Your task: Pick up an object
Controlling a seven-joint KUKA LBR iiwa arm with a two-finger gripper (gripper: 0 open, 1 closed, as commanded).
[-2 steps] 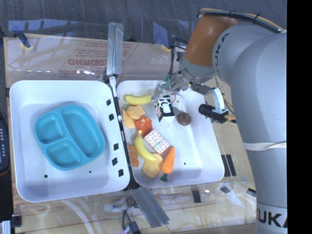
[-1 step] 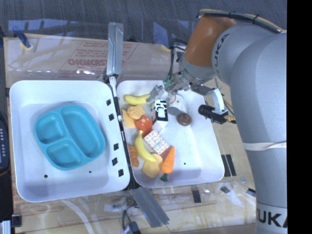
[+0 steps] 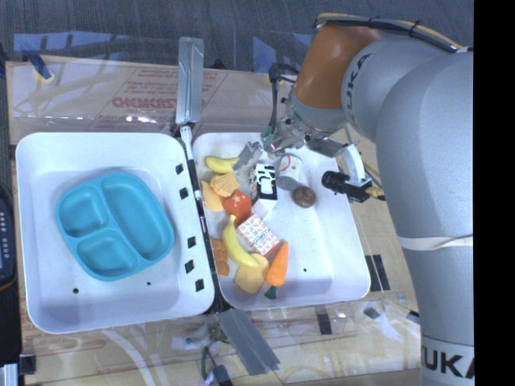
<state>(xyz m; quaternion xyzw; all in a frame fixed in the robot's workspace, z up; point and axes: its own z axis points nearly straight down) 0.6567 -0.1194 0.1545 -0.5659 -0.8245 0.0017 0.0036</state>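
Right bin (image 3: 342,252), contents: the gripper (image 3: 265,145) is low at the far end, whether parted or closed cannot be told. Just beside it, toward the near side: black-and-white carton (image 3: 265,181), small yellow banana (image 3: 220,165), brown round piece (image 3: 303,196). Further off: red tomato (image 3: 236,204), patterned box (image 3: 258,235), large banana (image 3: 238,246), carrot (image 3: 278,264). Left bin (image 3: 40,215): blue divided plate (image 3: 115,224).

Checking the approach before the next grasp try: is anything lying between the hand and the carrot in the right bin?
Yes. The hand sits at the far end of the right bin, and the carrot lies near the front. Between them lie a black-and-white box, a tomato and a patterned box.
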